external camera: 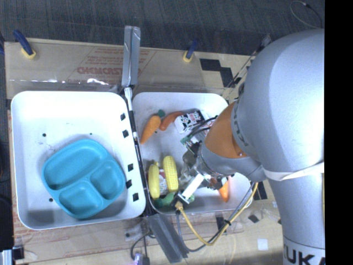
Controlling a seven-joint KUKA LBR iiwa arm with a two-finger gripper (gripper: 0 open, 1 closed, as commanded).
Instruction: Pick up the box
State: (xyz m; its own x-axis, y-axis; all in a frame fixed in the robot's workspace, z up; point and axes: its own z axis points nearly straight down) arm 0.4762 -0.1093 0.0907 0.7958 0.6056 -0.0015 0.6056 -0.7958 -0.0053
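**Camera view.** Loose toy foods lie scattered across the right bin (pixel 218 101), as if tipped in for picking. The box (pixel 188 120), white with dark print, rests toward the far wall. It is just beside an orange-red carrot (pixel 171 117) and close under the arm's orange band (pixel 220 139). The arm bends steeply down from the right. Its gripper (pixel 192 170) hangs low over the bin's middle, nearer the corn cob (pixel 170 173) than the box. Whether the gripper is open or closed cannot be told, and nothing is seen held in it. The left bin (pixel 22 148) holds a blue divided tray (pixel 83 178).
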